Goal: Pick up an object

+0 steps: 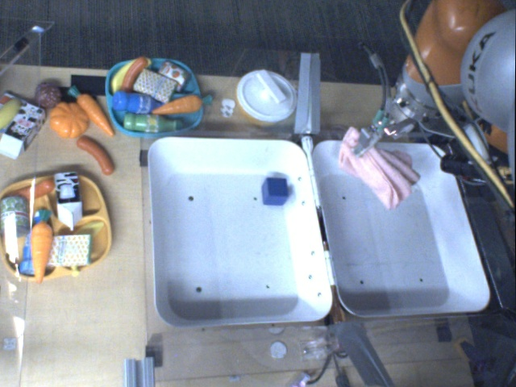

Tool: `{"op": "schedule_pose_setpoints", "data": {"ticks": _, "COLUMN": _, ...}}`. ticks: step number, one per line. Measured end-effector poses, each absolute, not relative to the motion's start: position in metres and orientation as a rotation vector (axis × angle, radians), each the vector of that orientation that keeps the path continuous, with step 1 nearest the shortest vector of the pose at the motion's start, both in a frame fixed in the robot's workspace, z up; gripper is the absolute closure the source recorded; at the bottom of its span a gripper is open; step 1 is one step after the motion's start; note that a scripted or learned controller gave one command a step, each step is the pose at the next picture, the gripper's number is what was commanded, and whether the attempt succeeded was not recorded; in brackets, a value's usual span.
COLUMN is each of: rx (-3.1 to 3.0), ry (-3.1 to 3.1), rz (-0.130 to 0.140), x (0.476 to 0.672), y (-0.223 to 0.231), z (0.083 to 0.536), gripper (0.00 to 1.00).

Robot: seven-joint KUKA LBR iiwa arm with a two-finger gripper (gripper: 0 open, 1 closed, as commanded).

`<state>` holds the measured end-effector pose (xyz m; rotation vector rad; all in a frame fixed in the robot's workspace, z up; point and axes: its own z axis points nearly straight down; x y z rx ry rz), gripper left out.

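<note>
Gripper (372,138): pinching cloth corner
Cloth (380,170): pink, hanging just below
Block (276,189): blue, far left, other bin

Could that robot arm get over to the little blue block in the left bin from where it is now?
Probably yes: the blue block sits alone on the left bin's open floor, though the tool is at the pink cloth.

Even, cool light from overhead; both white bins (234,297) glow bright, with soft grey shadows along their near walls. Glare on the clear panel (20,47) top left. Slightly soft focus throughout.
</note>
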<state>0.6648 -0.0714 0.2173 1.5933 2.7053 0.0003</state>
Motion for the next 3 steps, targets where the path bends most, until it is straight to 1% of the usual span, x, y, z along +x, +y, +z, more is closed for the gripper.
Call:
{"op": "schedule_pose_setpoints", "data": {"ticks": 1, "rx": 1.581, "ry": 2.707, "rz": 0.002, "x": 0.666, "y": -0.070, "z": 0.228, "gripper": 1.00}}
{"op": "schedule_pose_setpoints", "data": {"ticks": 2, "rx": 1.588, "ry": 2.707, "rz": 0.001, "x": 0.669, "y": -0.089, "z": 0.176, "gripper": 1.00}}
{"op": "schedule_pose_setpoints", "data": {"ticks": 3, "rx": 1.737, "ry": 2.613, "rz": 0.002, "x": 0.670, "y": -0.082, "z": 0.189, "gripper": 1.00}}
